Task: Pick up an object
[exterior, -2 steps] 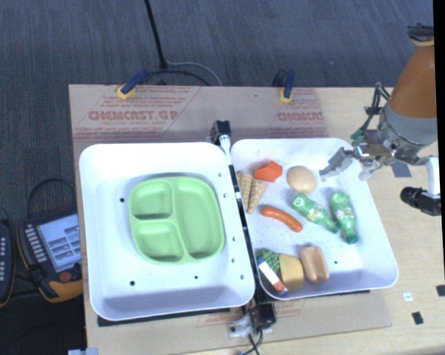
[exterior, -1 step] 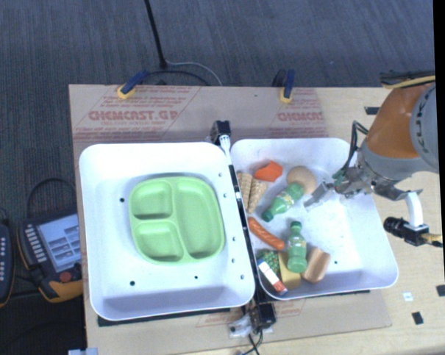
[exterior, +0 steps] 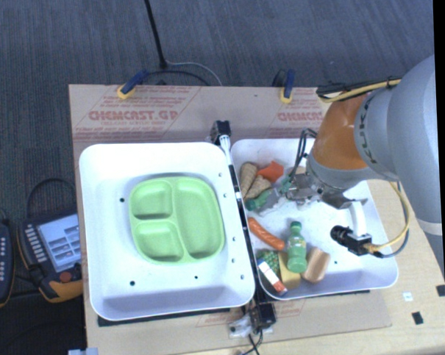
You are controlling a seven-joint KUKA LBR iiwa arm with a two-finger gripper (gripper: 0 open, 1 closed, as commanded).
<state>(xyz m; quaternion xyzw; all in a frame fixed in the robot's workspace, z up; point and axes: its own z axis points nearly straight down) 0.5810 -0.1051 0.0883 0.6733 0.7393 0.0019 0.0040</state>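
- Several toy foods crowd the left half of the right-hand white bin (exterior: 374, 277): a green bottle (exterior: 296, 245) standing near the middle, an orange carrot (exterior: 266, 234) lying at a slant just left of it, and a tan cone-shaped piece (exterior: 254, 180) toward the far wall.
- One green item (exterior: 260, 201) lies just left of the gripper (exterior: 291, 188), which sits low over the bin's upper middle; whether its claw is spread or pinching anything cannot be told from this angle.
- Grey arm (exterior: 404, 128) with its orange band (exterior: 338, 135) reaches in from the right.
- Left-hand white bin (exterior: 99, 215) carries a green divided tray (exterior: 176, 219).
- Both bins rest on a brown board (exterior: 131, 111) held by clamps.
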